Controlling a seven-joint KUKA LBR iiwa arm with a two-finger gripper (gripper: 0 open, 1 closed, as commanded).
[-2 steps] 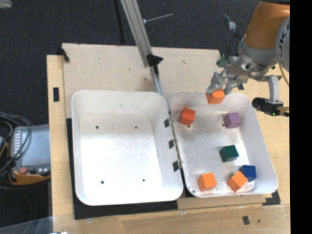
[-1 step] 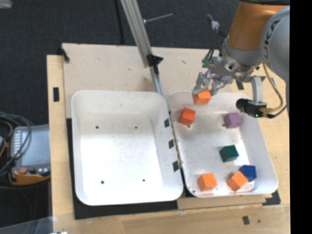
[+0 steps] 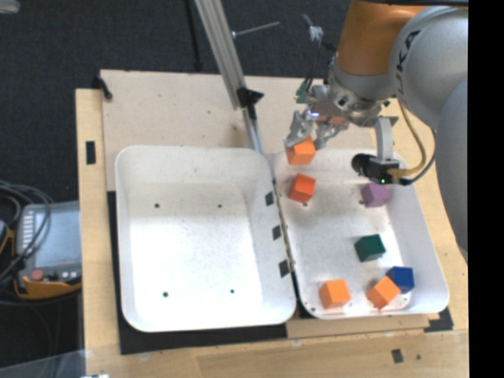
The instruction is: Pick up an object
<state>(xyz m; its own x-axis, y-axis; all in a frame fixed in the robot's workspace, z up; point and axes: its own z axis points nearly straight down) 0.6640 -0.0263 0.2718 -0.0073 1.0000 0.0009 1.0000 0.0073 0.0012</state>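
arm: we see the grey arm (image 3: 425, 46) with its orange band reaching in from the right, its wrist over the far end of the right bin (image 3: 425, 235).
gripper: the gripper (image 3: 303, 142) hangs above the right bin's far left corner, pointing down.
claw state: we see its fingers closed in on an orange cube (image 3: 301, 153), which sits between them and looks lifted clear of the bin floor.
held cube: it is near the divide between the two bins, just beyond a second orange block.
second orange block (image 3: 302, 188): lies on the right bin's floor, just nearer us than the held cube, apart from it.
purple block (image 3: 375, 194): we see it on the right side of the same bin, below a small black unit on the arm.
green block (image 3: 369, 247): mid-bin, toward the right.
near end: an orange block (image 3: 335, 293), another orange block (image 3: 383, 292) and a blue block (image 3: 401, 278); the last two touch.
left bin (image 3: 130, 211): white, beside the right one.
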